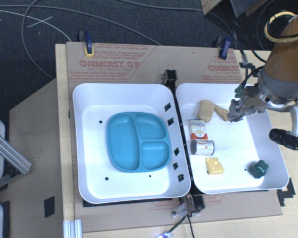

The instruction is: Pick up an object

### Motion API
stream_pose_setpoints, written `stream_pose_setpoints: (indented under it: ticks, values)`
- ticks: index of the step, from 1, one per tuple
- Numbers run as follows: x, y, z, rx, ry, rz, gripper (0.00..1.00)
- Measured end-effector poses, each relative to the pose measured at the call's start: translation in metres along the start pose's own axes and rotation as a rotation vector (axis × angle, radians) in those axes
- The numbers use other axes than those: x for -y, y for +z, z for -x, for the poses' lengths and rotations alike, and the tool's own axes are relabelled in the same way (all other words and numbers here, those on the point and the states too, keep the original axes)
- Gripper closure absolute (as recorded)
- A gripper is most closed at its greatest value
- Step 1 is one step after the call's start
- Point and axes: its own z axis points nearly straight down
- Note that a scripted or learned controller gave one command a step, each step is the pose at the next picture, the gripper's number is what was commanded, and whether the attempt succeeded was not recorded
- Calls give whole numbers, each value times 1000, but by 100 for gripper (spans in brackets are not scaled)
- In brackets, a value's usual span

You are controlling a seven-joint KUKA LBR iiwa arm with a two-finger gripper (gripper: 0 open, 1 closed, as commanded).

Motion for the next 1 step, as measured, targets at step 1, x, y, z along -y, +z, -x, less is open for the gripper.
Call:
stream_pose_setpoints:
  ticks: [1]
  values:
    - [3, -6, -51, 0, -2, 2, 100]
